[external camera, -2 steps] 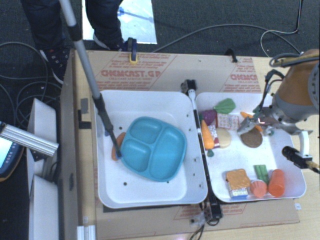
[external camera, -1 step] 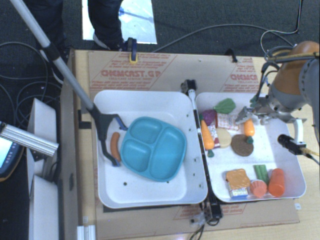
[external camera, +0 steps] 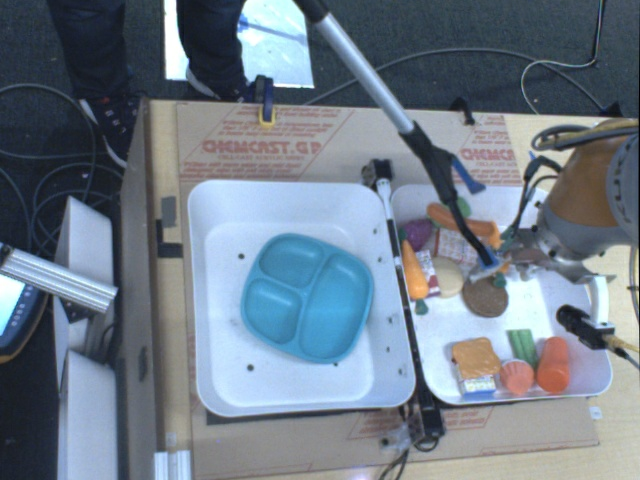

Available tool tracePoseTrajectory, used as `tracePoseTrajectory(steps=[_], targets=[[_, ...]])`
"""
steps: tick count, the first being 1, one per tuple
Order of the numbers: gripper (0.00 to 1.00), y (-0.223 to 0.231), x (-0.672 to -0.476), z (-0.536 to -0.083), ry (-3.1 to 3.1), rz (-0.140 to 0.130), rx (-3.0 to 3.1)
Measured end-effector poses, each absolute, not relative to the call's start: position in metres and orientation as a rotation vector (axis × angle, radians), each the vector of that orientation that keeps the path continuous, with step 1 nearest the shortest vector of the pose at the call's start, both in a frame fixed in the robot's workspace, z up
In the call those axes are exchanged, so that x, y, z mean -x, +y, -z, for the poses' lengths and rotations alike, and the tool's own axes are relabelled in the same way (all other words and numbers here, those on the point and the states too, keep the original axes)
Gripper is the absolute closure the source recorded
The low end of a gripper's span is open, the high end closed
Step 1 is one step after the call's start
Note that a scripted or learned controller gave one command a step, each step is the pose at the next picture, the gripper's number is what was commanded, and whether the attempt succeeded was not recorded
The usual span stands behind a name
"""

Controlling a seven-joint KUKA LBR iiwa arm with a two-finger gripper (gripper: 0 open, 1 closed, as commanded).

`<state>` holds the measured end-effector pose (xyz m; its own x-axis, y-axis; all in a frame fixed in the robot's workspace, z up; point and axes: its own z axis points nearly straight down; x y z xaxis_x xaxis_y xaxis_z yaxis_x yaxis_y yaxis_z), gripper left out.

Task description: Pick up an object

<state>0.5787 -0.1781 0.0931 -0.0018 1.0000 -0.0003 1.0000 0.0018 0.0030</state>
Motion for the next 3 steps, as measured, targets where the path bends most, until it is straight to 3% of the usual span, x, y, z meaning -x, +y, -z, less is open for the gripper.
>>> tracePoseTrajectory(steps=[1,2,3], targets=[[0.00,-0.207,-0.623,-0.132,2.222,-0.003,-2.214],[0.00,-0.175,-0.592,-0.084,2.224,-0.001,-2.219],[0.00,-0.166,-0.637,-0.084,2.227,0.002,-2.217]])
